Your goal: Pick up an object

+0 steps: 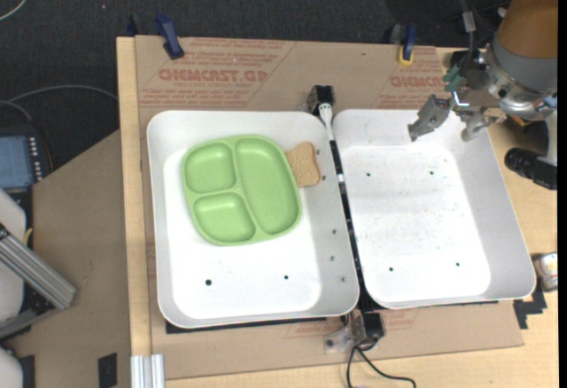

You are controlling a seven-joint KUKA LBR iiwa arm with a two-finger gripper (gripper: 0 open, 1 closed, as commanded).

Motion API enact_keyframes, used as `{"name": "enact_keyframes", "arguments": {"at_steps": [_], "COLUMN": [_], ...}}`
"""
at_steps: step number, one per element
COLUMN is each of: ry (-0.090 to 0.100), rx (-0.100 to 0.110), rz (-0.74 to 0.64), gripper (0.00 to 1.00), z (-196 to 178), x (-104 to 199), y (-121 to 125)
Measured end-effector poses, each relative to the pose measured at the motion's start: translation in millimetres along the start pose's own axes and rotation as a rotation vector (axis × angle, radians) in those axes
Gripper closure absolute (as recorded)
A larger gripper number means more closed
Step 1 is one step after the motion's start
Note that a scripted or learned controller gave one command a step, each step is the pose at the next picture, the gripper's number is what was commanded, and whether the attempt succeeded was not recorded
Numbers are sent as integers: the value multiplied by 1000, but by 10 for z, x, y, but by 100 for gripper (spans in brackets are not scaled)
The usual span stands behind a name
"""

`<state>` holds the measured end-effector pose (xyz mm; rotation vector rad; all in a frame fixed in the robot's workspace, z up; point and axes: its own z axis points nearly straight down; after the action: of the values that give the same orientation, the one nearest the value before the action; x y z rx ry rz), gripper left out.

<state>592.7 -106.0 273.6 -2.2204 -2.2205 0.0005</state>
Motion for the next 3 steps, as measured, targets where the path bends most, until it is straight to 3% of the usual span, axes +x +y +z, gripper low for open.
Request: {"name": "enact_keyframes", "arguments": {"at_steps": [1, 2, 3], "ry": [0, 1, 1], "rx": [-17, -10, -10], "rz": [-6, -6, -7], "gripper": [0, 0, 0], "z": [-1267, -1813, -2400], "x": [508, 877, 1416], "y": [-632, -1147, -1132]}}
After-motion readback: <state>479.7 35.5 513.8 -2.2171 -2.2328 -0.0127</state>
